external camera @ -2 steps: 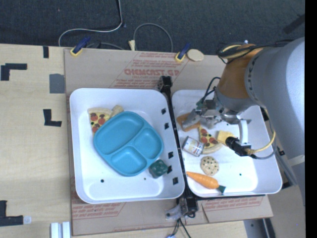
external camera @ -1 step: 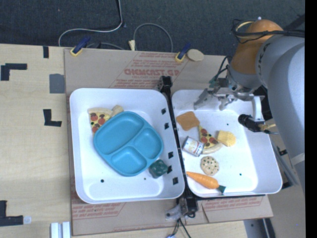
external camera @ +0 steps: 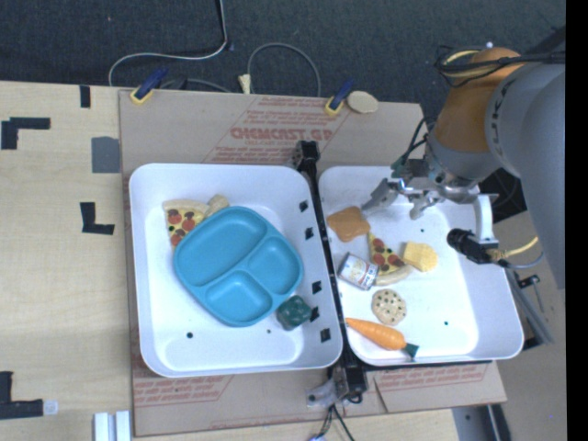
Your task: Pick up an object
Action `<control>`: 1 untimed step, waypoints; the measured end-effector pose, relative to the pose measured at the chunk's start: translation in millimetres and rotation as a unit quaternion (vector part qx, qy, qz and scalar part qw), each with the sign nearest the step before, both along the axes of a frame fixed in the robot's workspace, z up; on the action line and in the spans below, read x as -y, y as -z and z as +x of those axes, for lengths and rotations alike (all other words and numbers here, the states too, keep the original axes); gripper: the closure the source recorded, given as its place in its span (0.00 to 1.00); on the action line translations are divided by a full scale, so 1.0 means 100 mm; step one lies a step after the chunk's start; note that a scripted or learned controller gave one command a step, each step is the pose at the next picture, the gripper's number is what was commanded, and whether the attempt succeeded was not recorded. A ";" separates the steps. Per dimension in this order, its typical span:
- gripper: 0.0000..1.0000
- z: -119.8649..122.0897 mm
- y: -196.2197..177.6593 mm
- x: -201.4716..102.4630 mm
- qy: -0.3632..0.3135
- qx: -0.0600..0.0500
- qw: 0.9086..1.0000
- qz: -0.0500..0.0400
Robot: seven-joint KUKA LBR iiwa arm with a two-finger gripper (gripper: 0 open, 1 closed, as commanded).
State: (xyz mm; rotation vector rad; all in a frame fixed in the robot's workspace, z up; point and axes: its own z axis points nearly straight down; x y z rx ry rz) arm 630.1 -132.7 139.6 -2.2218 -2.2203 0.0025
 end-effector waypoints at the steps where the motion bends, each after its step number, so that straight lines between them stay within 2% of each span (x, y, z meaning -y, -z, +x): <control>1: 0.00 -0.21 0.53 -0.24 -0.001 0.000 1.000 0.000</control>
